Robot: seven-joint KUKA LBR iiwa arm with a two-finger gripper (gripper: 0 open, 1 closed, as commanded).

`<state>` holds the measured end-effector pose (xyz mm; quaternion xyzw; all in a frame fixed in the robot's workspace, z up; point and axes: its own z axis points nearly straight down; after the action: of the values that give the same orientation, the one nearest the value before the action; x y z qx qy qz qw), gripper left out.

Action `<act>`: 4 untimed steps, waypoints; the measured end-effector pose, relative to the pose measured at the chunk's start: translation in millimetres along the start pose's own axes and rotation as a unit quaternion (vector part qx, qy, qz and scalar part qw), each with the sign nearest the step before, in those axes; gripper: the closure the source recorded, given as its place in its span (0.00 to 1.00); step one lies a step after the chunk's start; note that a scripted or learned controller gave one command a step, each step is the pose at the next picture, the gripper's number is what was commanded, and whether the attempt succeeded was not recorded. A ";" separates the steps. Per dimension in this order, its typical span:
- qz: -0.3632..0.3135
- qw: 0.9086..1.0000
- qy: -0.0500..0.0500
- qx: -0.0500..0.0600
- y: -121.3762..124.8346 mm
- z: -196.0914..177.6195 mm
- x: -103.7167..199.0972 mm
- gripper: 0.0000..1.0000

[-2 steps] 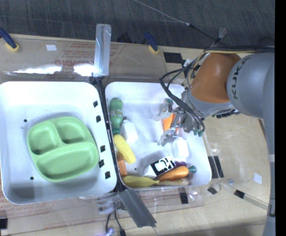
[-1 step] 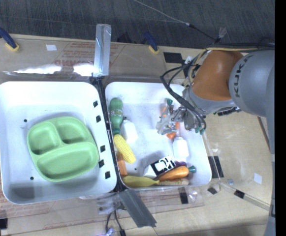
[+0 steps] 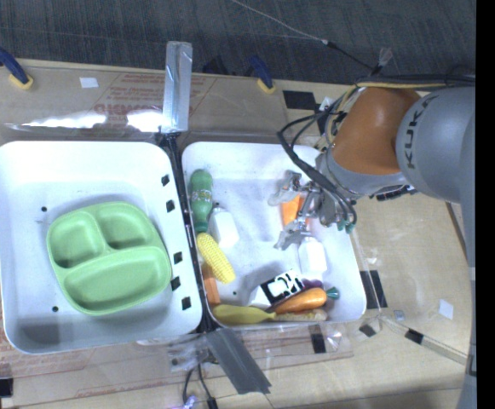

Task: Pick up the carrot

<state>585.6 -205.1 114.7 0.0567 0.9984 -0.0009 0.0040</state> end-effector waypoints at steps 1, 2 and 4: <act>-0.003 1.000 -0.002 0.000 1.5 -10.7 -1.6 1.00; -0.004 1.000 -0.002 0.000 1.8 -10.5 -1.6 0.00; 0.050 0.999 0.003 0.000 16.9 11.2 -10.3 1.00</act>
<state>597.8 -189.5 103.6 0.1066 0.9943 -0.0001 0.0011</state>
